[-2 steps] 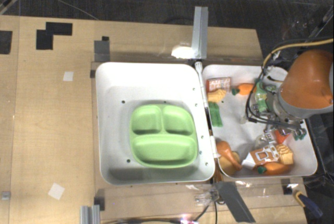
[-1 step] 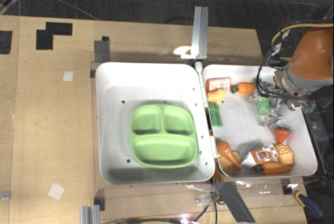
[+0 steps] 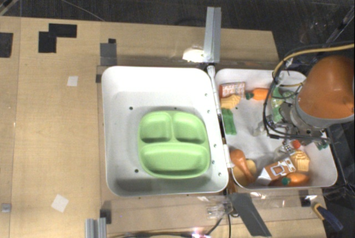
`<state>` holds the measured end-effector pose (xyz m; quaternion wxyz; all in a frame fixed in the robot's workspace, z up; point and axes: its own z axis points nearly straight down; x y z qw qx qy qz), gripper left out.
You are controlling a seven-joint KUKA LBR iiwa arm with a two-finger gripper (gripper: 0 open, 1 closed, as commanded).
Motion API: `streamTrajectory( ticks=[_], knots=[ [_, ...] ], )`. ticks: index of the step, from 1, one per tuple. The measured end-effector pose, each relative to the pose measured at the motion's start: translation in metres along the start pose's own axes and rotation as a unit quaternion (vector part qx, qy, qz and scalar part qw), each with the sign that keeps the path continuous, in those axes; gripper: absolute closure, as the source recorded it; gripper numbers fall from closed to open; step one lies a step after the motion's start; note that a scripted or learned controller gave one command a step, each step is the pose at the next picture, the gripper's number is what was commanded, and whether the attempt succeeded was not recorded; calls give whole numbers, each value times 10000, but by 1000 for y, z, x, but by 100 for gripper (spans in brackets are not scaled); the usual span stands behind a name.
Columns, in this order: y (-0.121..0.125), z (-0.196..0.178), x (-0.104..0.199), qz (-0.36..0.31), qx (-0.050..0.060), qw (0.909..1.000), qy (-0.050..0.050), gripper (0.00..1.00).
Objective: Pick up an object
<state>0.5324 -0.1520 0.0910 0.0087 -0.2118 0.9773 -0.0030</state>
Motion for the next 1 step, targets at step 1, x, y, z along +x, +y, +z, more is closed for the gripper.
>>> streamTrajectory(
  ticks=[1],
  knots=[
    [64, -1, -29, -233, 0, 9997, -17, 0]
  ],
)
